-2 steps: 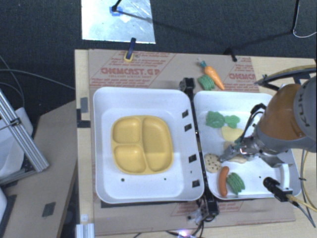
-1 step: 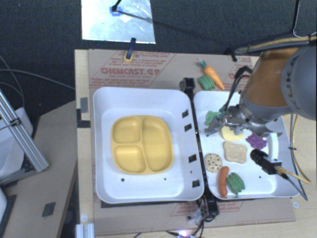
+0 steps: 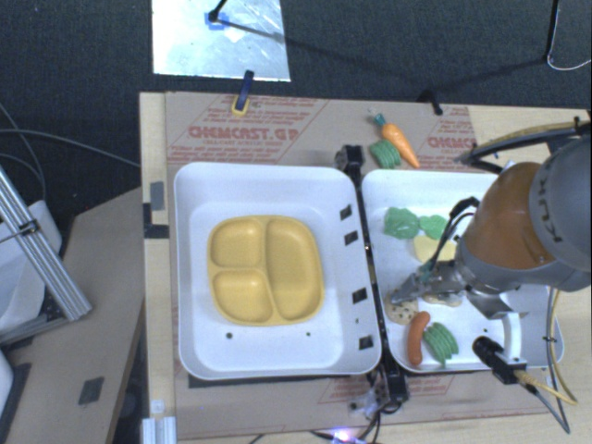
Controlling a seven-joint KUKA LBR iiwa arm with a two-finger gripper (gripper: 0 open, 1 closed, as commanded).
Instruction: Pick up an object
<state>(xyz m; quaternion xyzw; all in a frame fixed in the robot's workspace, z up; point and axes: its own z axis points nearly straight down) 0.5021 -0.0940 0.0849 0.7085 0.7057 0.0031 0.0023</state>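
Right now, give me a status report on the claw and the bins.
Claw low in right white bin, over toy food, grasp unconfirmed. Orange sausage-shaped toy and green ridged toy lie just below it. Yellow divided plate in left white bin.

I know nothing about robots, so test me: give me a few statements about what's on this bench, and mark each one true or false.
1. A yellow divided plate lies in the left bin. True.
2. The toy carrot lies inside the right bin. False: it lies on the cardboard behind the bins.
3. The arm reaches over the right bin. True.
4. The orange sausage sits on the yellow plate. False: it lies in the right bin, near its front edge.
5. The gripper is above the left bin. False: it is over the right bin, close to the sausage.
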